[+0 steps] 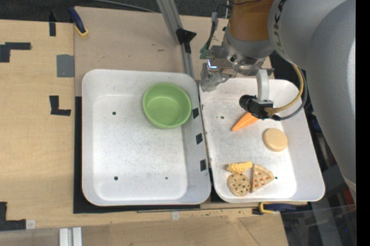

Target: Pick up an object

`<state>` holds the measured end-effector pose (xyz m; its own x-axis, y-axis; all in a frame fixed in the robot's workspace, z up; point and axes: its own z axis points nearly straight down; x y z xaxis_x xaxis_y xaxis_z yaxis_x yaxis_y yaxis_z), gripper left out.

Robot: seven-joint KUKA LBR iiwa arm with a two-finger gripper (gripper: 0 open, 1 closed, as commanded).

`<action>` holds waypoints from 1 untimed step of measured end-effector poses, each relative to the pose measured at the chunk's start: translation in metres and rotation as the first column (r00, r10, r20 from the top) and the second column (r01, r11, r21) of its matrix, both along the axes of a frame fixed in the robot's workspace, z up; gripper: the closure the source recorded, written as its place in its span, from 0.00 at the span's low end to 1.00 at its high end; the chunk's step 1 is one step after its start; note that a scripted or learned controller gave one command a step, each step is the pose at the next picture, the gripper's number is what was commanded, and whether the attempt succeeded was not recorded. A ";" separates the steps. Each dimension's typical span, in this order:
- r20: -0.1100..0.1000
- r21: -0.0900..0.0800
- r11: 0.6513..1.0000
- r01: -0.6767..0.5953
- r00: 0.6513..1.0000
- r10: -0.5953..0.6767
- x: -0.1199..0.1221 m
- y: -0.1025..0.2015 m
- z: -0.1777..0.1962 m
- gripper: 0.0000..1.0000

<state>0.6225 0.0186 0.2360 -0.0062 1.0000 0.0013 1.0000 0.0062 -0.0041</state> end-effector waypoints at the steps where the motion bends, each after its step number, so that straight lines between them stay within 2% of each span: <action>1: 0.001 0.000 1.000 -0.001 1.000 0.001 -0.002 0.056 -0.009 1.00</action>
